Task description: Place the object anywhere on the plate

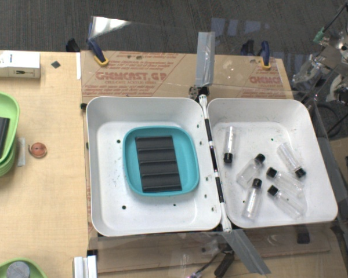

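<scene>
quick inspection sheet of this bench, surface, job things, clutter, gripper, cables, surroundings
surface: wooden bench bearing two white bins side by side, left bin and right bin, over printed cardboard
job's things: teal plate in the left bin with a dark ribbed insert; several clear vials with black caps loose in the right bin, none on the plate
clutter: green tray, white box, small round brown piece at left
grippers: nothing seen
cables: dark cables at far right
surroundings: clamps on the cardboard edge, dark carpet behind
</scene>
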You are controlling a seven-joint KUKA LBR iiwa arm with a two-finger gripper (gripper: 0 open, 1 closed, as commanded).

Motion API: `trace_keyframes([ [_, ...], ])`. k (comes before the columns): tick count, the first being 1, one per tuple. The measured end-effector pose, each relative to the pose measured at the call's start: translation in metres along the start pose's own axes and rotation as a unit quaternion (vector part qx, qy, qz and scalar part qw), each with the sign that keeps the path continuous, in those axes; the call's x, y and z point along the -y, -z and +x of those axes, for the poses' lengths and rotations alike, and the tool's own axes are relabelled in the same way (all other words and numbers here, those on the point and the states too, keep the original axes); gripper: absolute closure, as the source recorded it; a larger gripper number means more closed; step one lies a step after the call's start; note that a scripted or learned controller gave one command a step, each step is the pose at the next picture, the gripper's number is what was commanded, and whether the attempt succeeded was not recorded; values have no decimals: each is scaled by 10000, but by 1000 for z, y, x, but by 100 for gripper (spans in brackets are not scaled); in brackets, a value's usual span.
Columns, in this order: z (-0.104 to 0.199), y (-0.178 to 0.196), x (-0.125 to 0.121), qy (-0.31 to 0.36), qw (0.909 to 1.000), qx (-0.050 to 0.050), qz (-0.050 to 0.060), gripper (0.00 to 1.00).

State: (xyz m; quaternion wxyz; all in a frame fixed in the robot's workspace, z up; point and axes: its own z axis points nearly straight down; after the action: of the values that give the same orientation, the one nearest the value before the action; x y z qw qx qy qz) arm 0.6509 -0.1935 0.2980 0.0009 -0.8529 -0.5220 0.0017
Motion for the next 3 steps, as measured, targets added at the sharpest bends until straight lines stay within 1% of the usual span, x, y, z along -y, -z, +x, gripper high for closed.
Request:
trace_keyframes([
  [1,-15,98,-17,-504,9987,1,-9,0],
  [2,-10,142,-14,-1059,9944,-2,-6,0],
  [3,8,22,5,-1839,9829,0,5,0],
])
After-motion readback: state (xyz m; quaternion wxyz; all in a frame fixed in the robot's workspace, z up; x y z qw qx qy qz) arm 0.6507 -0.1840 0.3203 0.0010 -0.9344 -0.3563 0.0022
